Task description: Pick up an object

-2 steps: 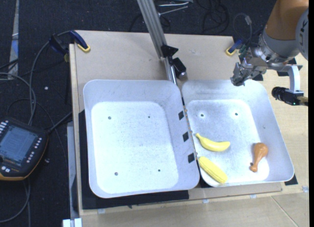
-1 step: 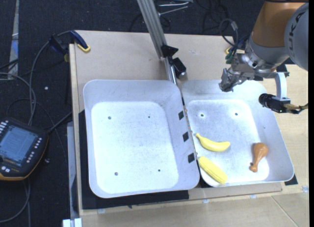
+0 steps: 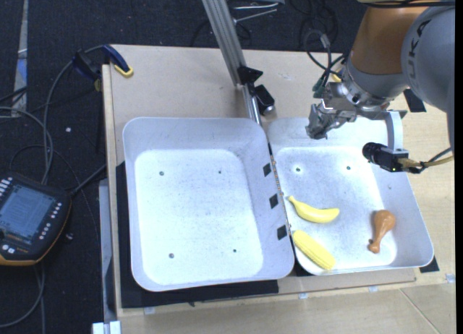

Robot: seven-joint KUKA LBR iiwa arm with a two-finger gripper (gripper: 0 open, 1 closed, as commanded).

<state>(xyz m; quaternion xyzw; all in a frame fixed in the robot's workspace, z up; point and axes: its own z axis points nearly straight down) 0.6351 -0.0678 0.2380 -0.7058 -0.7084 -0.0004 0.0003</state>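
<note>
The right bin [image 3: 405,253] holds three things: a yellow banana [image 3: 315,212] near its left-middle, a yellow corn cob [image 3: 315,250] at the front left corner, and a brown chicken drumstick [image 3: 380,230] toward the front right. My gripper [image 3: 319,127] hangs above the right bin's back edge, well behind the banana and apart from all three things. Nothing shows between its fingers.
The left bin [image 3: 137,144] sits beside the right one, its raised wall [image 3: 271,181] between them. A slanted metal post [image 3: 228,36] rises behind the bins. Cables and a hand-held controller [image 3: 25,217] lie off the bench to the left.
</note>
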